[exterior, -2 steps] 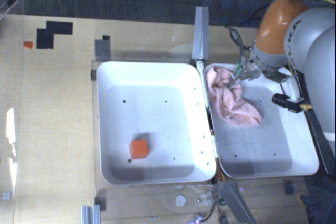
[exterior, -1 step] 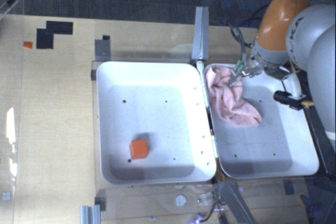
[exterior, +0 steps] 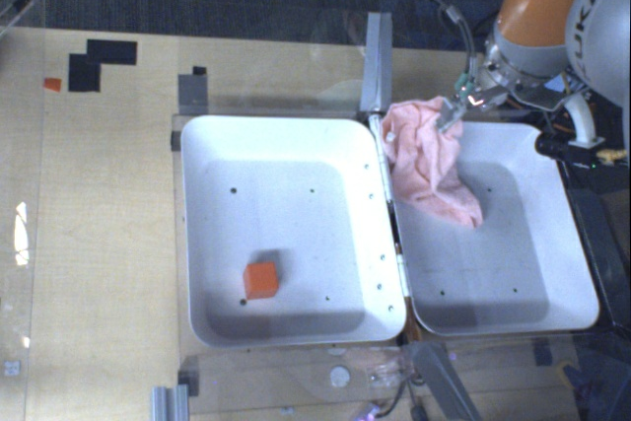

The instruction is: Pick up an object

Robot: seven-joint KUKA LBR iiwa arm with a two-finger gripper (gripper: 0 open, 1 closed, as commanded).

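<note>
A pink cloth hangs in folds over the back left part of the right bin, its lower end trailing toward the bin's middle. My gripper is at the cloth's upper right corner, shut on a pinch of the fabric, and the cloth droops from it. An orange block lies on the floor of the left bin, near its front left.
A grey upright post stands behind the divide between the two bins, close to the cloth's top edge. Black markers and a small orange tag lie on the bench at the far left.
</note>
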